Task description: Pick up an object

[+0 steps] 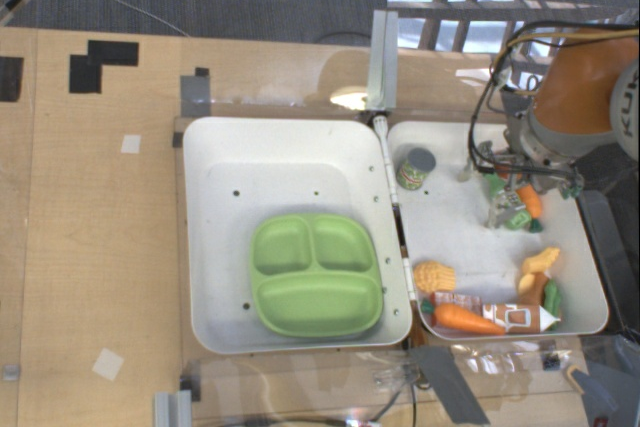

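Note:
My gripper (512, 199) hangs low in the right bin (455, 225), near its back right corner, under the grey wrist and orange band. Directly beneath it lies a small orange carrot with green leaves (528, 207), which the gripper partly hides. Whether the gripper touches the carrot is unclear. At the back left of this bin stands a small green-labelled can (414, 167). Along the front wall lie a yellow corn piece (434, 276), a large carrot (467, 318) and a flat printed packet (512, 317).
A yellow toy (540, 261) and a green one (552, 297) sit at the right bin's front right. The left bin (230, 165) holds a green divided plate (316, 275). Black cables (500, 65) loop above the wrist.

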